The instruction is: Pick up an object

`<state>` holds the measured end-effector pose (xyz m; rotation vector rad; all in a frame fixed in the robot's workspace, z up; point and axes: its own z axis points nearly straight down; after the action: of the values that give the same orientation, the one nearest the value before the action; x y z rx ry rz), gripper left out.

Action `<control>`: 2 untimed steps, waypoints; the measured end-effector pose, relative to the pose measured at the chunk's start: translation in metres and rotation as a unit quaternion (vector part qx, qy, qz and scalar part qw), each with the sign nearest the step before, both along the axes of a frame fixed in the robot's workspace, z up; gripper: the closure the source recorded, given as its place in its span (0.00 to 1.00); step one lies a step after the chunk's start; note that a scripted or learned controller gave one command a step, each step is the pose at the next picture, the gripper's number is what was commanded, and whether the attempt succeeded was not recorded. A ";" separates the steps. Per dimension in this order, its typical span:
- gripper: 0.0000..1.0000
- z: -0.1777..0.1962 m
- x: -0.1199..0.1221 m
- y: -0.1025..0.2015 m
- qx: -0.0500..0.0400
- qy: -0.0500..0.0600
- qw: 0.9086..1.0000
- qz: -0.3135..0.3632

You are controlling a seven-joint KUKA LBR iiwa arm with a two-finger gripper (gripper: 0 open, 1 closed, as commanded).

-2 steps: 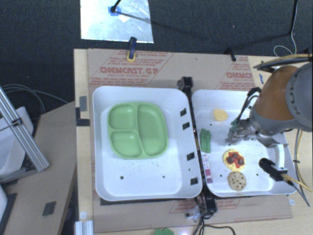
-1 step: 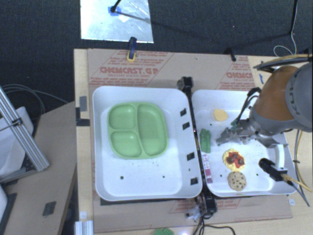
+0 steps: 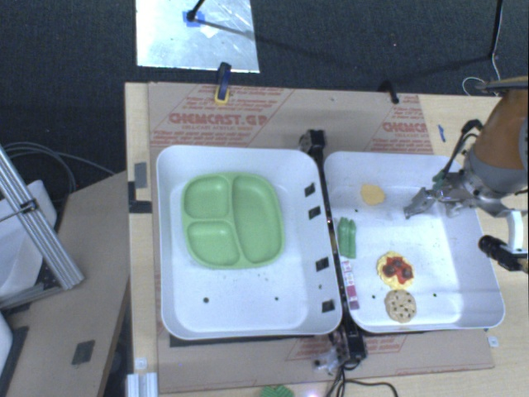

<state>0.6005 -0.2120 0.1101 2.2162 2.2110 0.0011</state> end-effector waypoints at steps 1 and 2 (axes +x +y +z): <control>0.00 -0.007 0.070 0.076 0.005 0.000 1.000 0.007; 0.00 0.081 0.071 0.135 0.004 -0.001 1.000 0.006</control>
<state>0.6713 -0.0774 0.1914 2.2043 2.2277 0.0129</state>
